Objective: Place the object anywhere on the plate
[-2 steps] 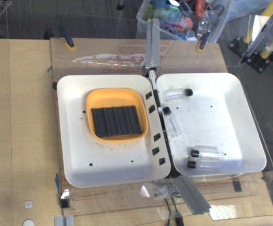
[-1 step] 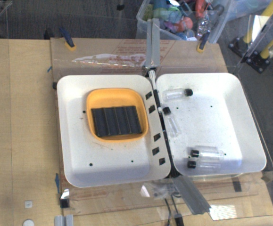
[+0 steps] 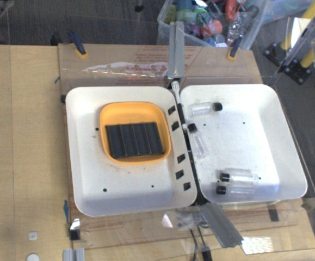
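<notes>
- Camera view, the tool: you cannot tell the gripper's state from this view, whether wide, narrow or closed on something.
- Camera view, left bin [image 3: 81, 145]: an orange-yellow plate [image 3: 109, 115], squarish with rounded corners, sits in the upper middle of the bin, nearer the divider than the bin's far left wall.
- On that plate lies a black ribbed block [image 3: 134, 139]. It lies flat, with its long side across the plate and its grooves running from front to back. It fills most of the plate's floor and stays inside the rim on every side.
- Camera view, right bin [image 3: 266, 145]: four clear vials with black caps lie on their sides.
- The upper vial [image 3: 203, 109] lies near the bin's top left, with its cap pointing right.
- The divider vial [image 3: 197, 141] lies just beside the wall between the bins, with its cap at the upper end.
- A pair of vials [image 3: 239, 179] lies close together near the front edge, with their caps pointing left.
- Along the divider you see a row of small black tabs [image 3: 179, 141].
- Beyond the bins, a clear tub of colourful items [image 3: 217, 7] stands on the floor at the top of the view.
- A blue clamp [image 3: 80, 48] grips the cardboard sheet [image 3: 119, 64] under the bins.
</notes>
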